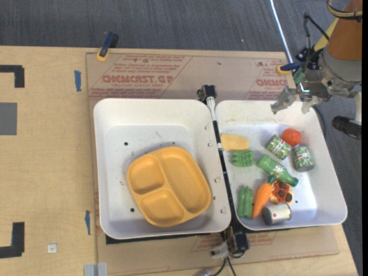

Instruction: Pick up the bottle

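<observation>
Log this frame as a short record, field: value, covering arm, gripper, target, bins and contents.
arm: reaches in from the right, orange band above the wrist
gripper: above the far edge of the right bin, nothing between its fingers
target: green bottle, lying on its side mid-bin, untouched
right bin contents: yellow piece, tomato, two cans, carrot, green vegetables, a red-and-grey can
left bin: holds a yellow divided tray
task state: not yet begun
</observation>
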Available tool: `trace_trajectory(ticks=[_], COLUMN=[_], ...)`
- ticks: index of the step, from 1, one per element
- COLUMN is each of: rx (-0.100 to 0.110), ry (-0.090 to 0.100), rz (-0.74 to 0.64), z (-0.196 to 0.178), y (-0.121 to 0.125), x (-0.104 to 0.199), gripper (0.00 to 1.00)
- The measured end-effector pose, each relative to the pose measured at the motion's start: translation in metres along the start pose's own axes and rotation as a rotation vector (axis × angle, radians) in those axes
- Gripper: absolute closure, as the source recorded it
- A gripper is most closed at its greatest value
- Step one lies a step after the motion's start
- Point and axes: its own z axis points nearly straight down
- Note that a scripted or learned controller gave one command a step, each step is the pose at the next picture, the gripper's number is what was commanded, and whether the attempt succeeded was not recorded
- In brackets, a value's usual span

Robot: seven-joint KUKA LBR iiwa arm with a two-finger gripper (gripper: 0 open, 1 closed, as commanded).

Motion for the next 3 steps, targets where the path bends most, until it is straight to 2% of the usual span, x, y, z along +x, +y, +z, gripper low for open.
trace_trajectory(ticks=[1, 2, 3], rx=[0.001, -0.008, -0.015], ry=[0.0, -0.002, -0.01], rz=[-0.149, 0.272, 0.276], z=[0.124, 0.149, 0.138], y=[-0.117, -0.108, -0.107], x=[0.006, 0.027, 0.023], gripper=[0.0, 0.0, 1.0])
